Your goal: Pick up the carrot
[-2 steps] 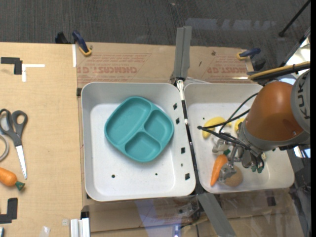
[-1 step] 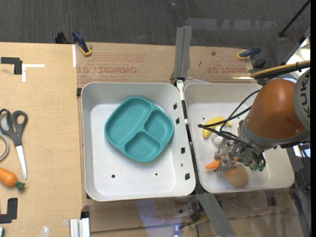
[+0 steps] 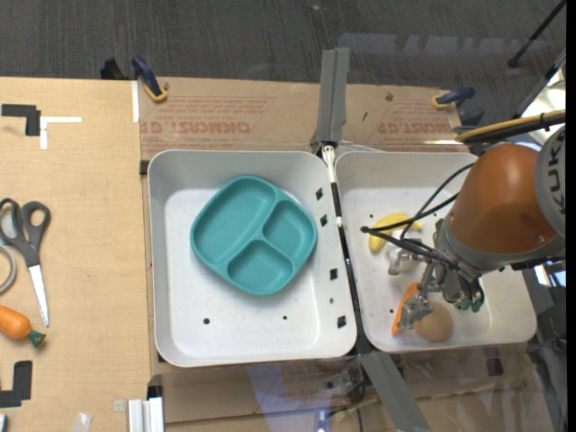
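Note:
A small orange carrot (image 3: 401, 310) lies tilted in the right bin (image 3: 360, 268), near its front left corner. My gripper (image 3: 419, 308) is down in this bin, right beside the carrot and touching or nearly touching it on the carrot's right side. The orange wrist band (image 3: 499, 210) hangs above and hides part of the bin floor. A tan, egg-like object (image 3: 436, 325) rests just right of the carrot, under the gripper.
A yellow banana-like piece (image 3: 393, 225) lies farther back in the right bin. A teal divided plate (image 3: 255, 234) sits in the left bin (image 3: 162, 268). On the bench to the left lie scissors (image 3: 27, 250) and a second orange carrot (image 3: 13, 323).

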Tool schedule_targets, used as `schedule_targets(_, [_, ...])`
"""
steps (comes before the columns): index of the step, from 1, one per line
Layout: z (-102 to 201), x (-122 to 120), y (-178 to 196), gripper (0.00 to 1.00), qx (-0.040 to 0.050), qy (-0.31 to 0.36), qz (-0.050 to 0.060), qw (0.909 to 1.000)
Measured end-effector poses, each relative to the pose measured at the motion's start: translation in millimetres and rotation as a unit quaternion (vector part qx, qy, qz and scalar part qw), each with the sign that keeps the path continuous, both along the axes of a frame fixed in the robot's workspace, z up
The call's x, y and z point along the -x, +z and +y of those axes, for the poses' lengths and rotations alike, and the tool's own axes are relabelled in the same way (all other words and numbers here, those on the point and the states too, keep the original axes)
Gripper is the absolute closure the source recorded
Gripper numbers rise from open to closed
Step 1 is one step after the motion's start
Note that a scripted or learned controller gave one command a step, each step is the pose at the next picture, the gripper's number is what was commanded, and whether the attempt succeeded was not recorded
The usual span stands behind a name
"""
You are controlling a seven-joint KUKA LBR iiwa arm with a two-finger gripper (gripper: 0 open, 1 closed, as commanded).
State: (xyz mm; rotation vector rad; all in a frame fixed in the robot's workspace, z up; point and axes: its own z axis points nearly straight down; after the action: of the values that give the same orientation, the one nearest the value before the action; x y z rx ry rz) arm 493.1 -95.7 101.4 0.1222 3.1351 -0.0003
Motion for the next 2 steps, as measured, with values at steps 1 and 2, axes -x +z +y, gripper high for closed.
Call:
schedule_targets(1, [0.7, -1.6, 9.5, 1.00, 0.0003, 0.002, -0.001, 1.0000])
schedule_targets(2, [0.7, -1.6, 9.5, 0.00, 0.0002, 0.002, -0.001, 1.0000])
